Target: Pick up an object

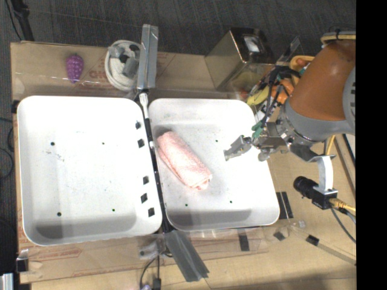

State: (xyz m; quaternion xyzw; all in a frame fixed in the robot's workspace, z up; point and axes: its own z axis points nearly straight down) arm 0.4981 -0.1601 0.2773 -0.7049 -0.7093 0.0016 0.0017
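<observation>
pink rolled cloth (184,159) lies slantwise near the left wall of the right bin (260,213), apart from everything, an easy target; the gripper (237,150) hangs over that bin's right side, grasping nothing, though whether it is spread i cannot tell.

Showing dark grey carpeted floor (181,5) beyond the wooden bench (42,53), stretching across the whole top; lying evenly lit, no shadows falling hard.
</observation>
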